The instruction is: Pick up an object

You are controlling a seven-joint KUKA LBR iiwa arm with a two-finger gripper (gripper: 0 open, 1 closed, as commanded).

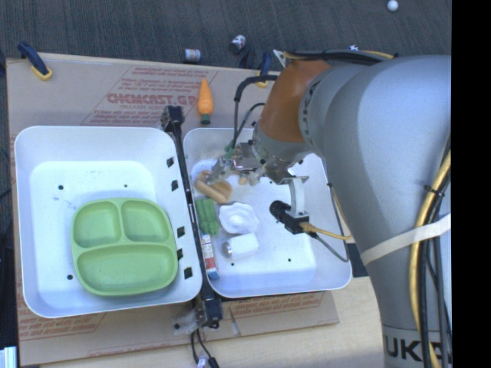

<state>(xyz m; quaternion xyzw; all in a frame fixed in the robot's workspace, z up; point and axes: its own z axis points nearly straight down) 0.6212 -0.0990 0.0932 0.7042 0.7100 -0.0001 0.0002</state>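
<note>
- Nearest the camera, at about 5 o'clock, the grey arm (399,205) fills that side, reaching in over the right bin (307,271).
- Its orange band (295,102) sits above the wrist, so the tool points down into the far part of that bin, around 1 o'clock from the frame's centre.
- The gripper (244,162) hangs low over the clutter there; whether it is parted or closed I cannot tell, and nothing is visibly held.
- Candidates for the pick lie just beside it: a tan, bun-like piece (212,188), a green strip (205,215) along the bin's left wall, a crumpled white piece (237,219) and a white block (244,245) toward 6 o'clock.
- At 9 o'clock, the left bin (31,228) holds a green divided plate (123,244), well apart from the tool.
- Farthest, at 12 o'clock, a small orange carrot (205,98) lies on cardboard outside both bins.
</note>
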